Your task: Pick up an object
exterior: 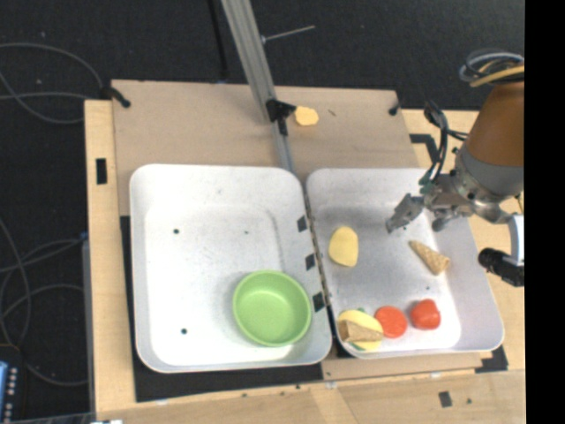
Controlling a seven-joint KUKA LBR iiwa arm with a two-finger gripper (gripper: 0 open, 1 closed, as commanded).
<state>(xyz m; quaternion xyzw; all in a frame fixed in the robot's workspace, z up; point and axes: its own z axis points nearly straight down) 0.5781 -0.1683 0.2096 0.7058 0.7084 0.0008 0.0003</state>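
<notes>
Step in hand, by my reading: approach. The pincer (pixel 422 212) hangs over the right bin (pixel 371 188), near its back right corner, and nothing sits between its fingers. The fingers look splayed apart, one dark tip pointing toward the bin's middle, the other toward its right wall; fairly wide, I judge, though the slant makes the gap hard to read.

Candidates in the right bin:
- pale yellow lump (pixel 344 246), smooth and rounded, lemon-like, near the bin's left wall.
- tan cone (pixel 430 257), ridged and tapered, lying on its side near the right wall, just in front of the pincer. Nearest target.
- along the front edge: a yellow-and-tan piece (pixel 361 329) at the front left corner, touching an orange-red round piece (pixel 391 321), then a red blocky piece (pixel 425 314) just beside it. All look like glossy plastic play food.

Left bin (pixel 212 210): a green bowl (pixel 272 307), matte plastic, round, near its front right corner.

On the bare counter (pixel 177 122) behind the bins, a small yellow scrap (pixel 306 117).

Next move, as a judgement: shift slightly toward the front edge, line the fingers across the cone's narrow width, descend, close. A tapered shape may slip out; the rounded lump may roll.
</notes>
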